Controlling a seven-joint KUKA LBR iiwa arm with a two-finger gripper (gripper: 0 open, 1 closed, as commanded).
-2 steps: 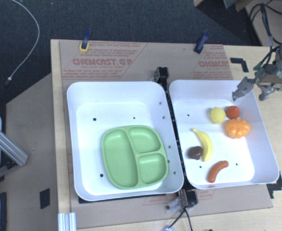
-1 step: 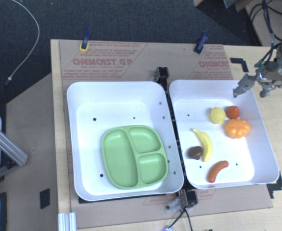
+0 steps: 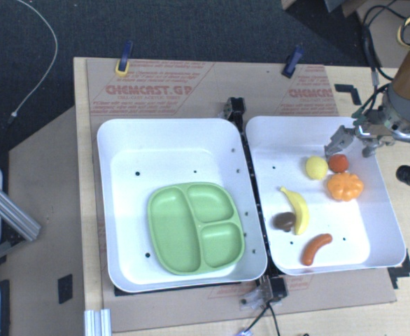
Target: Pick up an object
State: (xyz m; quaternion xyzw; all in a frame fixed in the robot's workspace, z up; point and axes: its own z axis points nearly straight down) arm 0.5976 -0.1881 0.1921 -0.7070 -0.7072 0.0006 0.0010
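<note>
Hovering over the far right part of the right bin point(image 3: 373, 257), the claw point(image 3: 355, 141) stands with its two fingers spread apart and nothing between them. The nearest candidates lie just below and to the near side of it: a small red tomato-like ball point(image 3: 338, 162) closest, a yellow lemon point(image 3: 316, 167) touching that ball on its left, and an orange pumpkin-shaped piece point(image 3: 345, 186) just in front of both. These three sit crowded together, so a descent onto any one of them risks a finger landing on a neighbour.

To perform the step well, select one target and centre the claw over it before lowering. The red ball needs the least travel, but it is hemmed in on two sides; align the fingers so that they drop into free gaps rather than along the line joining lemon and ball. Farther from the claw, toward the near edge of the bin, lie better-separated items: a banana point(image 3: 298, 209) with a dark brown lump point(image 3: 284, 221) against its left side, and a sausage point(image 3: 316, 248) lying alone, likely the easiest grasp.

Count: two white bins; six food items in the right bin, one of each kind. Well to the left of the claw, the left bin point(image 3: 121, 152) holds one green three-compartment tray point(image 3: 193, 226). Two clamps, one yellow-and-blue point(image 3: 124, 59) and one blue point(image 3: 292, 61), grip the table's far edge.
</note>
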